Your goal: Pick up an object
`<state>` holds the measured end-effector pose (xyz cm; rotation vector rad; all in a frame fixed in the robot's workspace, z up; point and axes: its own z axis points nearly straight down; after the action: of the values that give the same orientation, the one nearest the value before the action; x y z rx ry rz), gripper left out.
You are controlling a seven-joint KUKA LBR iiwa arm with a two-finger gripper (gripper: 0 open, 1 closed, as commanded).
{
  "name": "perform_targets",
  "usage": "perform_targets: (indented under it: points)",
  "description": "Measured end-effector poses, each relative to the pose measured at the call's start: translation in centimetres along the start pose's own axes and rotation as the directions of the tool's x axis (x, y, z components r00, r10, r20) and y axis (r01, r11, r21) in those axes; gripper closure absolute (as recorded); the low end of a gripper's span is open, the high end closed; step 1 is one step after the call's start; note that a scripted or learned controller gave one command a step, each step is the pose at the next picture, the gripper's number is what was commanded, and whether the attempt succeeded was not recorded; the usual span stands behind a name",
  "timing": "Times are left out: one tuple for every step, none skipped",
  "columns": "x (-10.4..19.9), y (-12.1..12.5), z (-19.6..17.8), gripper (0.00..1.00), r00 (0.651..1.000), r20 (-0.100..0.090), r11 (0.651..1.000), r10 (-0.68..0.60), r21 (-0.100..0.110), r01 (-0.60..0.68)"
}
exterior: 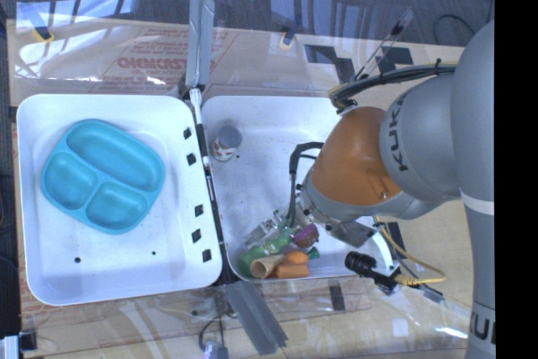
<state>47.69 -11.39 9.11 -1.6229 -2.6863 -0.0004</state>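
One carrot [292, 271] lying flat, long axis left-right, right bin [252, 181].

1. Two white bins: left bin [34, 206], right bin [261, 118].
2. One blue tray [102, 174], with three compartments.
3. One small can [224, 140].
4. One pile of toy food [282, 252]; its pieces overlap, so no sure count.
5. One arm [437, 147].

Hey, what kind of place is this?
Likely a robotics lab's grasping test bench: a KUKA arm reaches over two white bins, one with a blue tray, one with small toys.
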Motion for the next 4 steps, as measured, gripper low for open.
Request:
perform_targets:
  points:
    - [0.0,0.1,-1.0,1.00,1.000,0.000,1.000,-0.004,-0.001,0.004]
    - [-0.1,0.1,-1.0,0.00,1.000,0.001,1.000,-0.003,-0.001,0.003]
    - [0.0,0.2,-2.0,1.00,1.000,0.000,1.000,-0.009,-0.001,0.009]
    - [1.3,12.5,-10.1,1.00,0.972,0.002,0.972,0.233,0.000,-0.233]
